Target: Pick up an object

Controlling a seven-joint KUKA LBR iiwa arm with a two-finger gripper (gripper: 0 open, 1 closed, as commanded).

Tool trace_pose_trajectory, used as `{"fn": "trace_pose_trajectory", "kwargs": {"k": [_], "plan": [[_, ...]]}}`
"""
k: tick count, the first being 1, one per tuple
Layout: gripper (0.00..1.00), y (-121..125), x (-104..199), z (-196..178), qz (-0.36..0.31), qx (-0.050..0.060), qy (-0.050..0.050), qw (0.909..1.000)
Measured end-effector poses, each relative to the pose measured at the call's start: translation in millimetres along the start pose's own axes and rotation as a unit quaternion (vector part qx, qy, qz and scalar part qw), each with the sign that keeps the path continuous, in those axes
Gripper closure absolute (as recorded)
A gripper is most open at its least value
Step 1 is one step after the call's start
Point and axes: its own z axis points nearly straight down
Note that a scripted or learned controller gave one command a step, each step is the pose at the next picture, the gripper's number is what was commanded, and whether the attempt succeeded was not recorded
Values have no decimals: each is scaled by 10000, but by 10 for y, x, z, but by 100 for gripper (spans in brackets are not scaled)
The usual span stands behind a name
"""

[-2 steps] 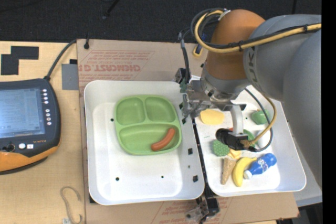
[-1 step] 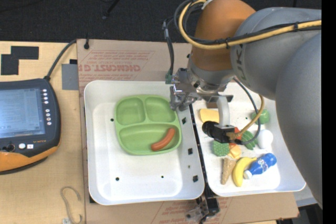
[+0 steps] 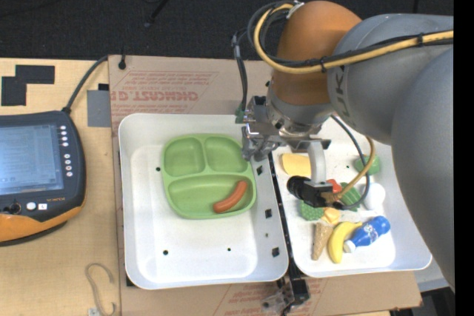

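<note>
A screen sits far left. Next is the left bin with a green plate, and a sausage lies in the plate's big part. The gripper hangs by the plate's right edge, where the two bins meet. We cannot tell if it is spread or pinched. The right bin holds a banana and a bottle. We think this is the reaching step, with nothing picked yet. Next we must drop onto one thing, maybe the near sausage, and squeeze it.
</note>
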Motion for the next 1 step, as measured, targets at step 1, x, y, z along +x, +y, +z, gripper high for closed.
{"fn": "trace_pose_trajectory", "kwargs": {"k": [1], "plan": [[100,29,15,-20,-4,-10,0,10000]]}}
